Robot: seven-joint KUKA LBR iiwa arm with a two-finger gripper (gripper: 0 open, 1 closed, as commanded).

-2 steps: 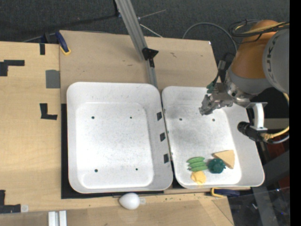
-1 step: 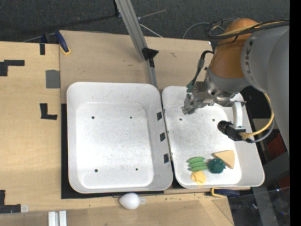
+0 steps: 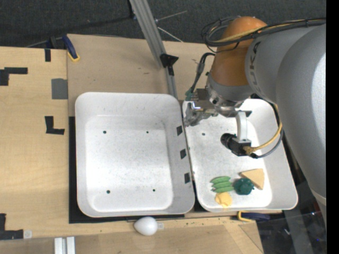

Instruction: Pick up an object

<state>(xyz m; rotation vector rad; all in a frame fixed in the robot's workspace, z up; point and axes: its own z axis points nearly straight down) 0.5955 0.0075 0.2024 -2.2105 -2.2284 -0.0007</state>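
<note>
The right bin [image 3: 212, 147] holds a small cluster near its front edge: a green pea pod [image 3: 221, 183], a dark teal lumpy piece [image 3: 243, 186], a tan cheese-like wedge [image 3: 254, 177] and a small yellow piece [image 3: 224, 198]. My gripper [image 3: 194, 112] hangs over the far left corner of the right bin, close to the rim shared with the left bin. It is well behind the cluster. No object shows at the gripper.
The left bin [image 3: 127, 152] lies beside the right one. A white egg-shaped object [image 3: 146, 226] rests on the bench in front of the left bin. A metal pole [image 3: 153, 33] slants down to the bins' far edge. The bulky arm [image 3: 296, 89] covers the right side.
</note>
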